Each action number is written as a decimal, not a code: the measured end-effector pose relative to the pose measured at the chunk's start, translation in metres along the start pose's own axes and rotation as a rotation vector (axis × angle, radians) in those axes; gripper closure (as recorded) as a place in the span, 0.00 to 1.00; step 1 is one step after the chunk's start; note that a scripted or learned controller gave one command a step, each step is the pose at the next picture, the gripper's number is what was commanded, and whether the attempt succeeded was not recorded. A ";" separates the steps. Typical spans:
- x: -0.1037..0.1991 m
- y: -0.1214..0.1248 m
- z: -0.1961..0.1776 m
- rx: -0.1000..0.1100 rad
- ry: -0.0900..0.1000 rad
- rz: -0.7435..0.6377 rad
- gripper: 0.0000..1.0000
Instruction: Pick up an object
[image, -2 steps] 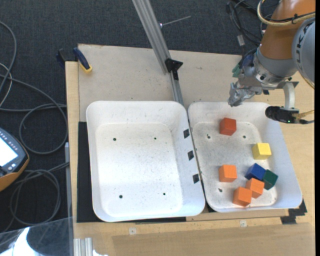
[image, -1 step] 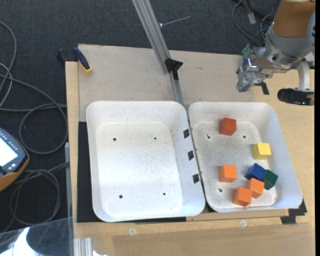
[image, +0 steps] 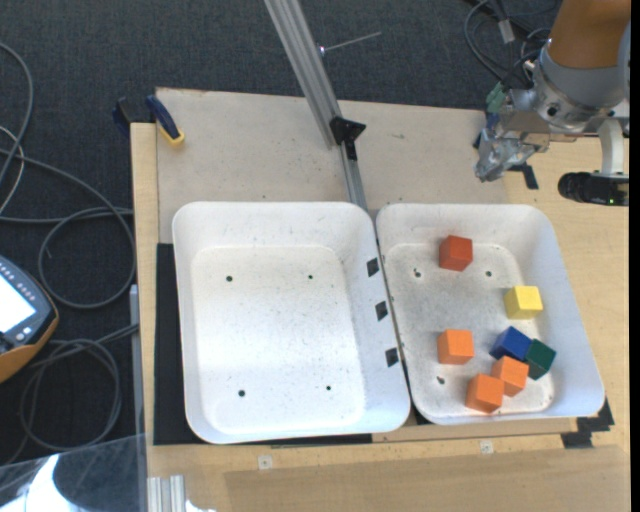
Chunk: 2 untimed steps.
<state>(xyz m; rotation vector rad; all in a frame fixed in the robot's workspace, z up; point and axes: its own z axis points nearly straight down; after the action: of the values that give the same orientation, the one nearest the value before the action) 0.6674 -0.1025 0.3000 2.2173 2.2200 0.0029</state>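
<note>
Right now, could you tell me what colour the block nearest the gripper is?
Red-orange block, best in the camera view.

Robotics laboratory test cell. A plywood bench (image: 250, 140) stands on dark carpet (image: 60, 100) and carries two shallow white bins (image: 200, 230), left of and below the gripper (image: 497, 160) as the view lies. An arm (image: 590, 50) with an orange band enters above the gripper. Small coloured cubes (image: 456, 252), plain test pieces, lie in the bin just below the fingers. An aluminium strut (image: 310, 70) rises from the bench to their left. Loose cables (image: 40, 200) and a handheld control pendant (image: 20, 310) lie on the floor, far left of the gripper.
</note>
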 end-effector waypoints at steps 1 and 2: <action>0.050 -0.018 0.015 0.008 0.003 -0.003 1.00; 0.105 -0.041 0.016 0.007 0.004 -0.005 1.00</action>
<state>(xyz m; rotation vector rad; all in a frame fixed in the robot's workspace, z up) 0.6260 0.0022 0.2836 2.2172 2.2313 -0.0009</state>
